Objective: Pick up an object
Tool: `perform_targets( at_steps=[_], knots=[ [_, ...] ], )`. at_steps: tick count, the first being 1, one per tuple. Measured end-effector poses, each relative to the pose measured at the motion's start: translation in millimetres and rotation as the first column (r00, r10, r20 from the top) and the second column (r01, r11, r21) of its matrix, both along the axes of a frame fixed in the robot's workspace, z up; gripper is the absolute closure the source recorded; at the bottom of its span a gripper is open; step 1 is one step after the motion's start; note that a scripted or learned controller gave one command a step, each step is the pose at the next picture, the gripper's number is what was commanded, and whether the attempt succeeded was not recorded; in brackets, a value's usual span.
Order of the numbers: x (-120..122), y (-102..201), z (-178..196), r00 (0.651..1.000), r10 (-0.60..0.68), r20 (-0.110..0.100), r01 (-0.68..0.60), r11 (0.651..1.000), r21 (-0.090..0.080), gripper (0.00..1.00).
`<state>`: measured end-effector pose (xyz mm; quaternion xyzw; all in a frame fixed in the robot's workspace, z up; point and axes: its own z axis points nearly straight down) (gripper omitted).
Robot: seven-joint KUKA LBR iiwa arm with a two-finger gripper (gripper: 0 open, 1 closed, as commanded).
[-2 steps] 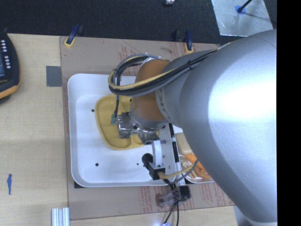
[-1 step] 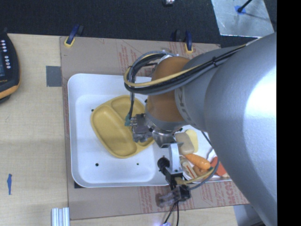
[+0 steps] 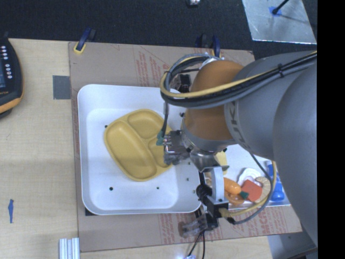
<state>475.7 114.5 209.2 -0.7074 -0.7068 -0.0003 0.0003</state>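
Pendant: a black and orange control pendant (image 3: 6, 74) lies on the bench at 9 o'clock, well apart from the bins.
Left bin: the white left bin (image 3: 94, 196) holds one item, a yellow divided tray (image 3: 132, 144) with two visible compartments, lying flat and skewed toward the bin's 3 o'clock wall.
Task object: the yellow divided tray is the likely pick target; its 3 o'clock edge passes under the arm's wrist.
Arm: the grey arm with its orange band (image 3: 213, 109) hangs over the divide between the bins.
Gripper: the gripper (image 3: 171, 151) sits at the tray's 3 o'clock rim; whether the claw is open, closed or gripping cannot be told, as the wrist hides it.
Right bin: the right bin (image 3: 245, 161) is mostly covered by the arm; at its 5 o'clock corner lie an orange object (image 3: 232, 188), a red block (image 3: 252, 189), a white item (image 3: 249, 174) and a blue piece (image 3: 277, 190).
Risk 1: a rim grasp on a wide, shallow tray is likely to slip, since the load hangs far from the contact point.
Risk 2: the tray may tilt and catch the bin wall on lift.
Risk 3: the loose cables (image 3: 186, 88) near the wrist could snag.
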Motion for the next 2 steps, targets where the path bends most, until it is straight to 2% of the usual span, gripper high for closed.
perform_targets(
  at_steps=[1,2],
  knots=[
    [3,55,-117,1.000,0.009,0.009,-0.009,1.000,-0.001,1.00],
    [9,77,-113,1.000,0.004,0.011,-0.004,1.000,-0.006,1.00]
  ],
)
